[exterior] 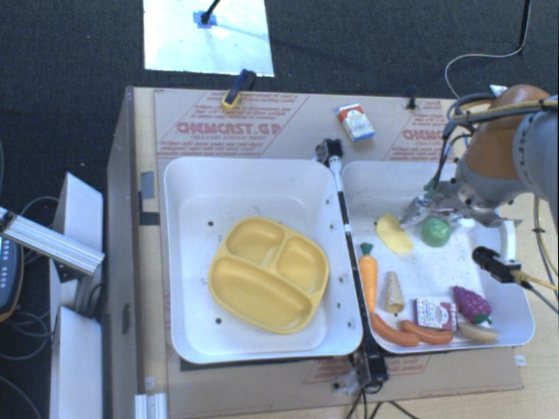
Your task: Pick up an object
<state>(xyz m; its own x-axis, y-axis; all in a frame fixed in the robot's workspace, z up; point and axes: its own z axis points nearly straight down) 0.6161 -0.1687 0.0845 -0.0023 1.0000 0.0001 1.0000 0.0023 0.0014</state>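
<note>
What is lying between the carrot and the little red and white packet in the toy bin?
In the camera view, a pale cone-shaped toy lies between the carrot and the red and white packet, standing apart from both on the right bin's floor.

The grey arm (524, 142) reaches in over the surface's right edge, its orange band above the wrist near the far right corner. The wrist bends down and leftward, holding the pincer (434, 219) low, its fingers spread apart.
</note>
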